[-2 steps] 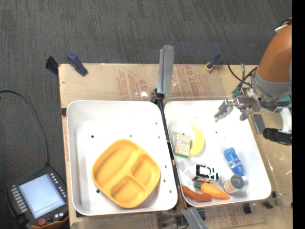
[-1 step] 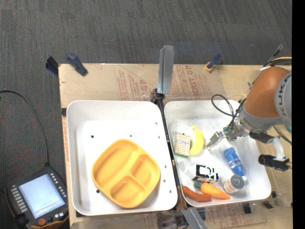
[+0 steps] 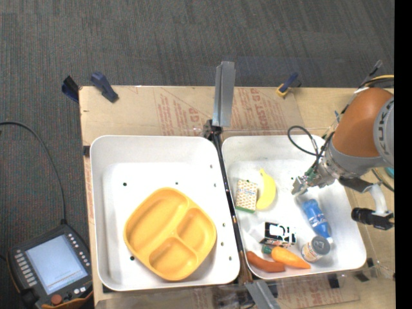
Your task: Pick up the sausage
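Observation:
The sausage (image 3: 264,262) is a short reddish-brown link lying flat at the near left corner of the right bin (image 3: 293,148). An orange carrot (image 3: 290,257) touches its right end. My gripper (image 3: 302,185) hangs over the middle of the right bin, well behind the sausage and to its right, just above the top end of a blue bottle (image 3: 315,216). The orange and grey arm (image 3: 357,134) reaches in from the right.
Also in the right bin: a banana (image 3: 266,188), a small snack box (image 3: 246,195), a black and white packet (image 3: 279,234) and a can (image 3: 316,248). The left bin (image 3: 109,166) holds a yellow divided plate (image 3: 170,234). A metal post (image 3: 224,95) stands behind the bins.

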### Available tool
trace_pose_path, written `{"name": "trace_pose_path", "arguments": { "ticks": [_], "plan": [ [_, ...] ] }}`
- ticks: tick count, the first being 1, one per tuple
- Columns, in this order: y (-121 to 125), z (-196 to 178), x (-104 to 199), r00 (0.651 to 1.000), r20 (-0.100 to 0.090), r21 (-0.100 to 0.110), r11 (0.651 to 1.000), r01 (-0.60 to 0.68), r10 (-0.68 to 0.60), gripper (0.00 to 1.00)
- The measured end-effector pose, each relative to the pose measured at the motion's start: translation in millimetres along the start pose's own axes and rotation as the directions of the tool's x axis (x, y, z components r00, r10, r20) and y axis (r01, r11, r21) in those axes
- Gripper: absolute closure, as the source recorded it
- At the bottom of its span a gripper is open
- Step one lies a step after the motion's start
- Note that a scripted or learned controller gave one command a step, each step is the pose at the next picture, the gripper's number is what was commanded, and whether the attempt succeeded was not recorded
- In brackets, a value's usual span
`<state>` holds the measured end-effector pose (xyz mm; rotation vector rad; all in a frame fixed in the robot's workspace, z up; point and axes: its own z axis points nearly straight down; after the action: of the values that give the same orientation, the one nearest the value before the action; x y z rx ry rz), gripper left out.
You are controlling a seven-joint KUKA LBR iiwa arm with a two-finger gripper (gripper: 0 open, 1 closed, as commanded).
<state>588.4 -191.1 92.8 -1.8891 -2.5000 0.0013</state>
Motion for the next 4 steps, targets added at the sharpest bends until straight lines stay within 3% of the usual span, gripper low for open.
{"name": "trace_pose_path", "arguments": {
  "ticks": [1, 2, 3, 4],
  "plan": [
    [-1, -7, -1, 1.000, -0.002, 0.002, 1.000, -0.005, 0.005, 1.00],
    [37, -108, 37, 0.969, 0.003, -0.002, 0.969, -0.245, 0.246, 1.00],
    [11, -72, 3, 0.803, 0.002, 0.000, 0.803, -0.596, 0.596, 1.00],
    [65, -109, 51, 0.843, 0.003, -0.002, 0.843, -0.538, 0.538, 1.00]
  ]
}}
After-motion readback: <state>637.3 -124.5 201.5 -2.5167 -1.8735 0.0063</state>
